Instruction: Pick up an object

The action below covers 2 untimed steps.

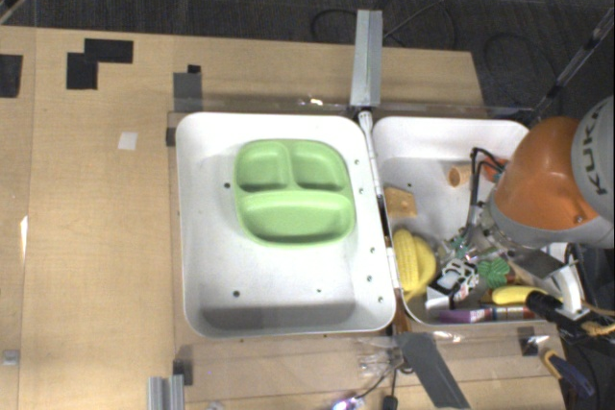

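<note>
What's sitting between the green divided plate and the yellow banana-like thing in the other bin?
In the camera view, bare white floor of the left bin, then the divider where both bins' walls meet, separates the green plate from the yellow item.

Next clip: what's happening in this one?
The robot arm is reaching down into the right bin, over a pile of small things at its near end, including a yellow banana-like toy and a marker. The left bin holds a green divided plate. Nothing is visibly lifted yet.
</note>
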Motion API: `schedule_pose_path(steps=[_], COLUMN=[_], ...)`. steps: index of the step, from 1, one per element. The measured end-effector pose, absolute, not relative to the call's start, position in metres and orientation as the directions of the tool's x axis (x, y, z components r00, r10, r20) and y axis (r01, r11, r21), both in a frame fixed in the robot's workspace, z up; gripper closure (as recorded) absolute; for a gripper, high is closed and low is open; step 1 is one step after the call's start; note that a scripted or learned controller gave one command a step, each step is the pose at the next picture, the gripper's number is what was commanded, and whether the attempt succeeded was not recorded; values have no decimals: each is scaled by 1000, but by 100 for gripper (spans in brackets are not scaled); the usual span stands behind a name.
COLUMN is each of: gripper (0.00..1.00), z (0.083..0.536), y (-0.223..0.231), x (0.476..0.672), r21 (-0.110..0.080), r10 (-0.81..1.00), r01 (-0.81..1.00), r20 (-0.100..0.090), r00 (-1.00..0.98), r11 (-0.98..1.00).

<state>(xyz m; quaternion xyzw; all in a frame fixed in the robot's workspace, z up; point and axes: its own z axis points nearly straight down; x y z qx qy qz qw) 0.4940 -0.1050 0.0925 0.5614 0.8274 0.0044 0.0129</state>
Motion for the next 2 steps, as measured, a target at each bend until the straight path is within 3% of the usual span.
schedule_pose_path(steps=[1, 2], gripper=[100, 100], z=[136, 194], y=[-129, -114], x=[499, 489], r21=[6, 5], r10=[899, 1000], r01=[899, 1000], r20=[-4, 0], r00=[-438, -16], r11=[438, 16])
